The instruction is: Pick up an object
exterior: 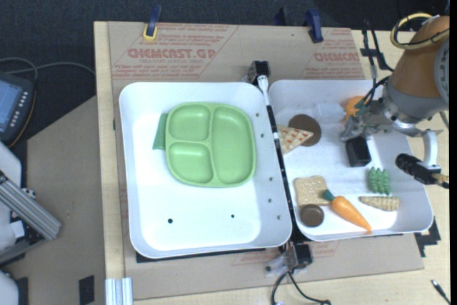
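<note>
Right bin [325,93], seen from above. The gripper [356,146] hangs over the upper right part of this bin, its dark tip just above the bin floor. Whether the fingers are open or closed cannot be told from this angle, and nothing is seen held between them. An orange object [352,105], partly hidden by the wrist, lies just behind the gripper near the bin's far wall. A small green toy [379,181] lies near the gripper's tip, toward the front, and a pale yellow corn-like piece [379,203] lies just in front of it. A toy carrot [349,211] with a green top rests at a slant at the front of the bin, next to a square cracker [310,188] and a round brown cookie [311,214]. Toward the bin's left wall, a dark brown disc [305,126] touches a triangular pizza-like slice [293,137].

The left bin [143,175] holds a green divided plate [211,143] with three compartments, set in the upper half. Both bins stand side by side on a cardboard sheet [178,46] printed in red, fastened by a yellow clamp [151,26] and a blue clamp [313,25] at the far edge of the desk [103,168]. The arm [420,75], with its orange band, enters from the right.
</note>
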`<act>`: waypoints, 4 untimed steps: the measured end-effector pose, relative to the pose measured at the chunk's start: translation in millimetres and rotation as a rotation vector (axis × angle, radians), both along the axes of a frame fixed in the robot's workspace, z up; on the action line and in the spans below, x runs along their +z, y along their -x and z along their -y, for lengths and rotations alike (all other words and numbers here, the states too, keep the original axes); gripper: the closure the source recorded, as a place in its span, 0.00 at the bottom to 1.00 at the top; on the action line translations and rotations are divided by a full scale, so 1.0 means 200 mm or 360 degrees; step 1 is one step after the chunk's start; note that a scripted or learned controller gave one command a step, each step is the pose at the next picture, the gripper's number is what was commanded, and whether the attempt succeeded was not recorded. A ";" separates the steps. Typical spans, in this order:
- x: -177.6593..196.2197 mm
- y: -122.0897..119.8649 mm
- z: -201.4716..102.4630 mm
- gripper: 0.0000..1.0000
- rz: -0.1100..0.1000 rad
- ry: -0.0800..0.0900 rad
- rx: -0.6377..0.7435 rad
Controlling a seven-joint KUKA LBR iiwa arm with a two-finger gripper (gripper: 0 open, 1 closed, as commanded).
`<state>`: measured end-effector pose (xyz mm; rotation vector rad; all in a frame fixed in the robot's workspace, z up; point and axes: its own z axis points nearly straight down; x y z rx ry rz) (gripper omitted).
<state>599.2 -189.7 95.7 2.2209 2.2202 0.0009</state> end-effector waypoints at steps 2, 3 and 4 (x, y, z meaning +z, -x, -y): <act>0.48 0.04 0.00 1.00 0.0009 0.0004 0.0003; 0.66 0.03 0.00 1.00 0.0009 0.0003 0.0002; 0.69 0.25 -0.15 1.00 -0.0007 -0.0004 0.0001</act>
